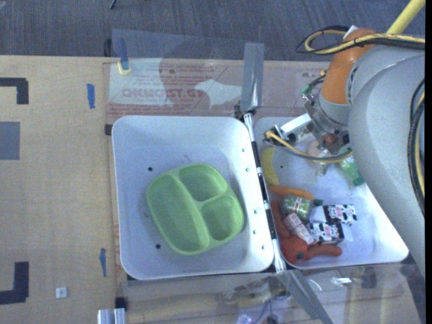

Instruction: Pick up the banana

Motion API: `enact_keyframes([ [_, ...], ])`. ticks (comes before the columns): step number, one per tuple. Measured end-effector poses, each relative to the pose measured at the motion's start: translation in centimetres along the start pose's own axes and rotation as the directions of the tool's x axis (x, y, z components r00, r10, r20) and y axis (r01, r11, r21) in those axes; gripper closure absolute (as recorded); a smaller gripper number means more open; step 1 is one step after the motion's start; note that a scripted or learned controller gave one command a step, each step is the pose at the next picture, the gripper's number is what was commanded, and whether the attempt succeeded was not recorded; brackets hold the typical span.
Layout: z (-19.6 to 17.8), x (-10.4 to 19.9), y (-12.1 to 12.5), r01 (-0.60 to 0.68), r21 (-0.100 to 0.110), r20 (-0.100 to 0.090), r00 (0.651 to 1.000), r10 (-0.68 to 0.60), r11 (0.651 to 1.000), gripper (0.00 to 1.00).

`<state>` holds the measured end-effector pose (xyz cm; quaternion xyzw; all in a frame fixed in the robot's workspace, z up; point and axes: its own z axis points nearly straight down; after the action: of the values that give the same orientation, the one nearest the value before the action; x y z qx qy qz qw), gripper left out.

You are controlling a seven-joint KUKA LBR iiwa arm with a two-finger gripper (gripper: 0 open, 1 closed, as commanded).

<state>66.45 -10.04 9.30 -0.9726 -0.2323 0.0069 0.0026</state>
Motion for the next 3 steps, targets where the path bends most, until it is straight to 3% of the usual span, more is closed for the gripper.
enact_keyframes([
  [1, 0.7, -1.4, -0.7, 0.661, -0.018, -0.006, 0.75, -0.661, 0.75, 0.0],
  [2, 0.0, -1.3, -0.7, 0.659, -0.016, -0.007, 0.752, -0.659, 0.752, 1.0],
  [3, -8.9, 4.9, -9.5, 0.512, -0.01, -0.004, 0.859, -0.512, 0.859, 1.0],
])
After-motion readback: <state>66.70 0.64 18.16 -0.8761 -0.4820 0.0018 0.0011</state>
